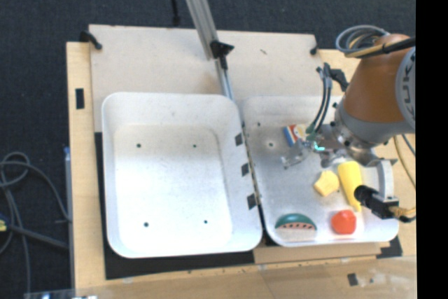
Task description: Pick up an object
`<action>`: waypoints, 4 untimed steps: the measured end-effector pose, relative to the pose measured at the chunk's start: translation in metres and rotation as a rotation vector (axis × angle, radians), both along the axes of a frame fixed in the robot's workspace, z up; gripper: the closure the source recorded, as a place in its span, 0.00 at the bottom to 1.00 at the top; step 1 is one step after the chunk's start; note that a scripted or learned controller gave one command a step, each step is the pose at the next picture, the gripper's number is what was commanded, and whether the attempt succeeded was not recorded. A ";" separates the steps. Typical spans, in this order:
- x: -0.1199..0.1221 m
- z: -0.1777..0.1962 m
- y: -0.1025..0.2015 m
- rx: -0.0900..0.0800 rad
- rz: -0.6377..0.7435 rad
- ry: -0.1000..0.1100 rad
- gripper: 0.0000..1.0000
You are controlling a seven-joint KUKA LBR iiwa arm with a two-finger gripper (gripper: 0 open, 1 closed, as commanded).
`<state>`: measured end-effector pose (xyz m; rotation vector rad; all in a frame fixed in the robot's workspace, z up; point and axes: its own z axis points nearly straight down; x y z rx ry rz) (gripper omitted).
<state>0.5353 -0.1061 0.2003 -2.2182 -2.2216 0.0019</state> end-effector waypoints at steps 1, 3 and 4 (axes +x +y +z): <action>0.001 0.002 -0.001 -0.001 -0.003 -0.005 0.00; -0.009 -0.102 -0.004 -0.002 -0.003 0.000 0.00; -0.007 -0.088 -0.005 -0.001 -0.011 -0.008 1.00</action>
